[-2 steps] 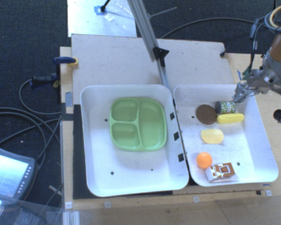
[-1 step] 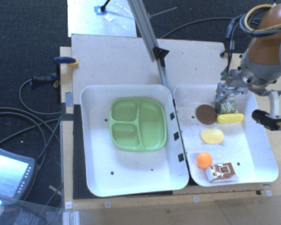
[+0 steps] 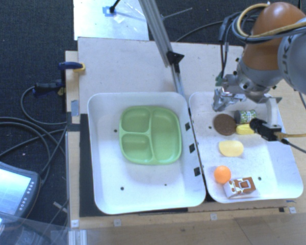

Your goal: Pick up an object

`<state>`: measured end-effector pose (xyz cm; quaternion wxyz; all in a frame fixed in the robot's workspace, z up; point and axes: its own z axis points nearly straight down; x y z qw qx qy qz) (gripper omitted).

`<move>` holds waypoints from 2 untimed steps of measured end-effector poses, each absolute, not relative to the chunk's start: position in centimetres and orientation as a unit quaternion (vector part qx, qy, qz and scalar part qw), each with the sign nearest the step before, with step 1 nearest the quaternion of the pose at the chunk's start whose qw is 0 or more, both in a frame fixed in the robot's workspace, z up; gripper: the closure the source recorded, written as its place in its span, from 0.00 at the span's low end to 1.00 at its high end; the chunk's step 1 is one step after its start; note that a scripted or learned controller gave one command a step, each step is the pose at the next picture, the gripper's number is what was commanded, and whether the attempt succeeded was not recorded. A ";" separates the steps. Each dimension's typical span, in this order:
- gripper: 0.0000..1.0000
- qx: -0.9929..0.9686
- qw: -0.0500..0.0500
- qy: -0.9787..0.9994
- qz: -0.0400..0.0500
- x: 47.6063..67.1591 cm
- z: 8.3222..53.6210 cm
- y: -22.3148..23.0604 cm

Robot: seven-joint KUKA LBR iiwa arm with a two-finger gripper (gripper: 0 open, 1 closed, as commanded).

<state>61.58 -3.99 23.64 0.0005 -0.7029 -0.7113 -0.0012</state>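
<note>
Probably the likeliest target is the brown round disc (image 3: 225, 124), lying flat in the right bin (image 3: 290, 180) just below the claw (image 3: 222, 100). It looks thin, stiff and light, so its rim offers the only purchase, and a flat disc may slip from a pinch. Whether the claw is wide or narrow cannot be told. Just right of the disc lie a small yellow piece (image 3: 244, 129) and a dark can (image 3: 245, 117). Below the disc rests a pale yellow lemon-like thing (image 3: 231, 148), then an orange ball (image 3: 222, 174) and a brown-and-white box (image 3: 241, 187). Left of the disc, the other bin holds a green divided tray (image 3: 150, 135).
</note>
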 end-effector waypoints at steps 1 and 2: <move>1.00 -0.703 -0.001 -0.711 -0.002 63.7 23.3 1.6; 1.00 -0.703 0.000 -0.711 -0.001 63.7 22.7 6.7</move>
